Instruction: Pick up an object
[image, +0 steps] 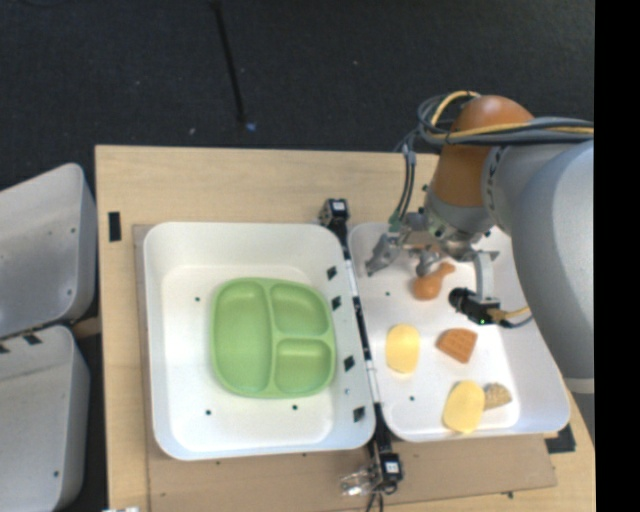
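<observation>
My gripper (408, 258) hangs over the far end of the right bin (535, 375), below the orange wrist band. Its fingers (379, 257) stand apart, open, with nothing between them. A small orange-brown piece (427, 287) lies just in front of the right finger, close to it or touching it. Nearer the camera lie a pale yellow piece (403, 348), an orange wedge (457, 345), a larger yellow piece (464, 406) and a small tan piece (497, 396).
The left bin (180, 270) holds a green divided plate (272, 337). A ridge with black clips (354, 330) separates the two bins. The grey arm (545, 210) covers the right bin's far right side.
</observation>
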